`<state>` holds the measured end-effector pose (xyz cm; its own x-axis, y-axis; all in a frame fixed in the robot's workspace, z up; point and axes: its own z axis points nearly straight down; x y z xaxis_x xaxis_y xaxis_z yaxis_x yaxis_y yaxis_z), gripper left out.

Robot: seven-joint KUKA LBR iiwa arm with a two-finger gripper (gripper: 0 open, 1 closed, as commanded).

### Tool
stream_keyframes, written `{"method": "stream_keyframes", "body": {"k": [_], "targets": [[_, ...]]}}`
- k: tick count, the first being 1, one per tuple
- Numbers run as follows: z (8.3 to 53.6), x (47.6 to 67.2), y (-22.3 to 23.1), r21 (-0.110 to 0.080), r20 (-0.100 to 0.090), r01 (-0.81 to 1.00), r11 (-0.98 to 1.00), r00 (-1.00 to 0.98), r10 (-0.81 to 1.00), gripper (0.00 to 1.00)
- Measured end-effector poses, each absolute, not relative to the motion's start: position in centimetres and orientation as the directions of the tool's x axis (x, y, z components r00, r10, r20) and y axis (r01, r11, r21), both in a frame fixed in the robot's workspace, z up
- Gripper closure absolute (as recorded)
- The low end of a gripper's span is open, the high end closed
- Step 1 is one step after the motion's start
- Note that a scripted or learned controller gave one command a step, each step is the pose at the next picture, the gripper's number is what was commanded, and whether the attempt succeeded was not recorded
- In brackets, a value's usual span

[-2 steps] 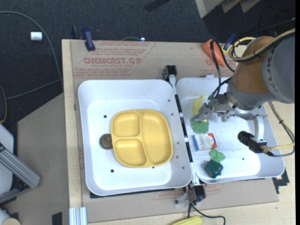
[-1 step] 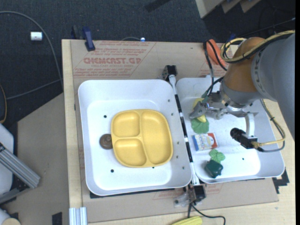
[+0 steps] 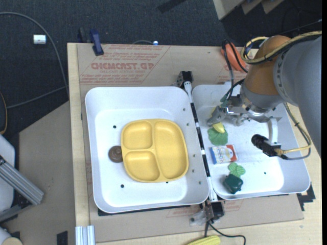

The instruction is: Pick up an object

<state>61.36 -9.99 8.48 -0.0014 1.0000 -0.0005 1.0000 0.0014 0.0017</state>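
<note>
Left bin (image 3: 97, 137): you see it fill the middle-left of the frame, a shallow white tray on the brown bench board.
Brown disc (image 3: 115, 153): a small round brown piece lies on the left bin's floor, touching the left edge of the yellow plate.
Yellow plate (image 3: 154, 150): a three-compartment plate sits flat in the middle of the left bin; you can see nothing lying in its compartments.
Right bin (image 3: 276, 180): it sits just beside the left bin, right of centre in the frame, with the arm over its upper part.
Yellow-green object (image 3: 218, 133): a small item, yellow on top and green below, lies at the upper left of the right bin, directly under the gripper's tip.
Printed card (image 3: 224, 153): a small flat card with blue and red print lies just below the yellow-green object.
Green objects (image 3: 234, 177): a light green piece and a darker green one lie touching each other at the lower left of the right bin.
Gripper (image 3: 220, 117): it hangs at the upper left of the right bin, just above the yellow-green object; you cannot tell from this angle how far it is spread or whether it grips anything.
Arm (image 3: 276, 70): grey with an orange band, it comes in from the upper right of the frame.
</note>
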Motion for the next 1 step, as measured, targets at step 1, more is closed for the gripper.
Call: {"method": "stream_keyframes", "body": {"k": [1], "targets": [[8.47, 60.64, -9.87, -0.002, 0.0, 1.0, 0.0, 0.0, 1.0, 0.0]]}}
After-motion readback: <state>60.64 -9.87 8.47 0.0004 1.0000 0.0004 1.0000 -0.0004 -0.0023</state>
